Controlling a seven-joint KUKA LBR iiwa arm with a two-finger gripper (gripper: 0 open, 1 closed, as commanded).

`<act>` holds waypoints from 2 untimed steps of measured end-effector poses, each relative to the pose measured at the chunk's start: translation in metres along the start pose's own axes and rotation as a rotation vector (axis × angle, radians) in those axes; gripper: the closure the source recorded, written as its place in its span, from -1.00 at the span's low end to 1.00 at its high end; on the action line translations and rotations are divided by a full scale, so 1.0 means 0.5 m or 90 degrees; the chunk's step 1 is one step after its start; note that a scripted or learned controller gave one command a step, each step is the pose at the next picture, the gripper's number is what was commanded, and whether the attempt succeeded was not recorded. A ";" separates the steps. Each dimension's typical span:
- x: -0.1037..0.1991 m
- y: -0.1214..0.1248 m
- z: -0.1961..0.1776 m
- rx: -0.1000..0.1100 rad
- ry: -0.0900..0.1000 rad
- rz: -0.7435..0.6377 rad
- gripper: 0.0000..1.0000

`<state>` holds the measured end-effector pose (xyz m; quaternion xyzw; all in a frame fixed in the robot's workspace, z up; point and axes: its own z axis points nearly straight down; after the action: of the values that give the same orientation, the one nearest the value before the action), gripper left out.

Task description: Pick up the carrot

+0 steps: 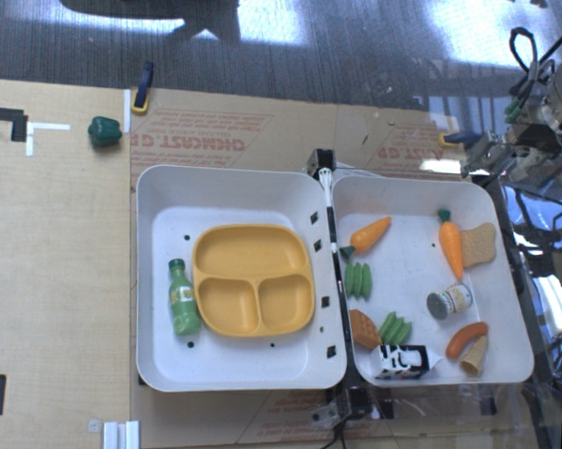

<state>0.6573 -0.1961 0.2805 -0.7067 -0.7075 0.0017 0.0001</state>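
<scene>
In the right bin [423,200] lies an orange carrot [451,248] with a green top, pointing toward the front, next to a slice of bread [482,243]. A second carrot-like orange piece [370,233] rests near the bin's left wall. My gripper [499,157] hangs at the far right, above the right bin's back right corner and clear of both orange pieces. Nothing shows between it and the carrots.
The right bin also holds a tin can [449,300], a sausage [466,338], a cone [473,356], green pods [358,279], a black-and-white carton [404,360] and a brown pastry [364,328]. The left bin [157,259] holds a yellow divided plate [255,278] and a green bottle [183,298].
</scene>
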 end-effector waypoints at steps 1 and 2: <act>-0.038 0.003 0.185 0.000 0.000 -0.049 -1.00; -0.035 0.005 0.381 0.004 0.011 -0.048 -1.00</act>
<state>0.6595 -0.2139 0.0901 -0.6794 -0.7337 -0.0022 0.0082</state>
